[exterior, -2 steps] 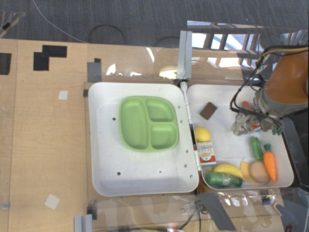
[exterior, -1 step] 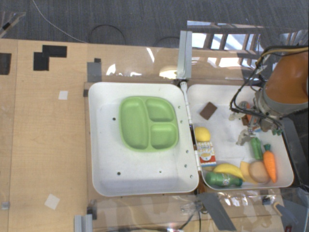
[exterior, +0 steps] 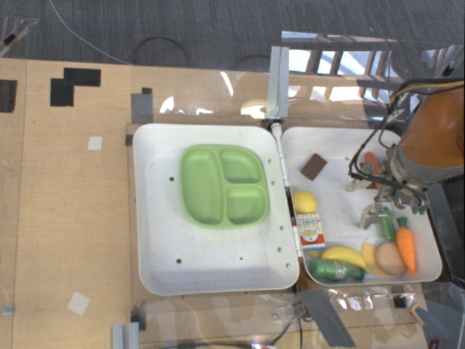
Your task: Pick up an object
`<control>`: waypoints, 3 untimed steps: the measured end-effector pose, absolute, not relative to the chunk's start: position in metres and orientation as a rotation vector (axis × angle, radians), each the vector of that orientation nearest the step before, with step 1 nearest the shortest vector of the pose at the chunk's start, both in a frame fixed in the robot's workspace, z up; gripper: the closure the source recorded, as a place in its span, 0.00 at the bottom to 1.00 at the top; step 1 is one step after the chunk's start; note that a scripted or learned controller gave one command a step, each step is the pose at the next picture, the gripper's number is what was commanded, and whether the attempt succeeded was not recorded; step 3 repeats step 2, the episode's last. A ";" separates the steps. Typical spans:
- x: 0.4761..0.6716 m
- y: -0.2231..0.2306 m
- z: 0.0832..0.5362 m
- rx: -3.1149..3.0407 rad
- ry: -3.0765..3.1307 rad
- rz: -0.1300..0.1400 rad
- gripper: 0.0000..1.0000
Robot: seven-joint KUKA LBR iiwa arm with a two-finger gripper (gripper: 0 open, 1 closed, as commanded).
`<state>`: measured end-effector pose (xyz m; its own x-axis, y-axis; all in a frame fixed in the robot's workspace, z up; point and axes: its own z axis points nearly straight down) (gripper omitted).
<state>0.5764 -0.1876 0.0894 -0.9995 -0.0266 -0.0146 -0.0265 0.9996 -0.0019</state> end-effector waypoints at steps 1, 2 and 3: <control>0.581 -0.187 0.105 -0.047 3.111 -0.008 1.00; 0.581 -0.187 0.104 -0.047 3.112 -0.008 0.00; 0.581 -0.187 0.104 -0.047 3.112 -0.008 0.00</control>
